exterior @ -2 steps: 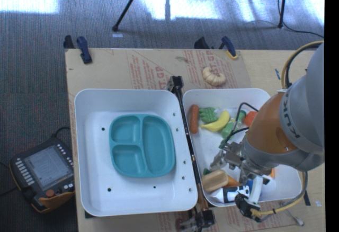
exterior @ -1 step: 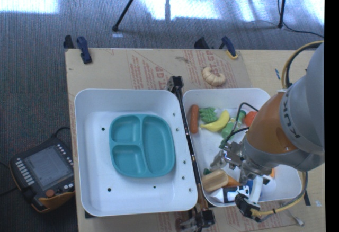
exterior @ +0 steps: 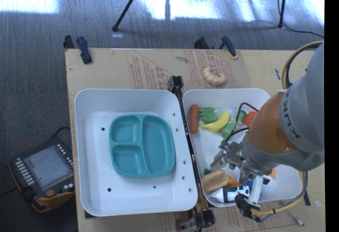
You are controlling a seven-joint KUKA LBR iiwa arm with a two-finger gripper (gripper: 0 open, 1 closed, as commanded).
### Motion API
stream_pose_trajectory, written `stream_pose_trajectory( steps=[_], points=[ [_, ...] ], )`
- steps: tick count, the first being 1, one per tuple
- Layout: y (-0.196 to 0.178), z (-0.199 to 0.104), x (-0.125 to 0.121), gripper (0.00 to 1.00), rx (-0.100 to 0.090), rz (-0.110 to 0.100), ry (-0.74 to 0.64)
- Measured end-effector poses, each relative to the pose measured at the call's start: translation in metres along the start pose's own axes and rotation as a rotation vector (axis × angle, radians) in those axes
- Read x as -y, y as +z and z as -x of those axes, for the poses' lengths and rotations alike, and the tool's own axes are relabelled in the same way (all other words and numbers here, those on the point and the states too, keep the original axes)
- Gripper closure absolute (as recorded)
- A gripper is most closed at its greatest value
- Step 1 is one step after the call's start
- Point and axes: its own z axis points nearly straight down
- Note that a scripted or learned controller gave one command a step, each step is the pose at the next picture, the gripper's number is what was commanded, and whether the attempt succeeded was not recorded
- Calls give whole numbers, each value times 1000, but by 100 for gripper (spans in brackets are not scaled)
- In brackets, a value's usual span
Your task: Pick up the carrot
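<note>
Right bin [exterior: 222, 94], carrot [exterior: 194, 118] beside banana [exterior: 218, 123]

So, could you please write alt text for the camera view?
The grey-and-orange arm reaches into the right bin of toy food; the carrot lies untouched by that bin's left wall. The left bin holds a teal divided plate.

Carrot [exterior: 194, 118] in right bin [exterior: 249, 93], plate [exterior: 142, 145] in left bin [exterior: 87, 172]
</note>
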Motion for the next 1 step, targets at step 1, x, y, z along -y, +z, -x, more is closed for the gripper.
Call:
stream_pose_trajectory(
  steps=[1],
  points=[
    [0, 0, 0, 0, 0, 0, 0]
  ],
)
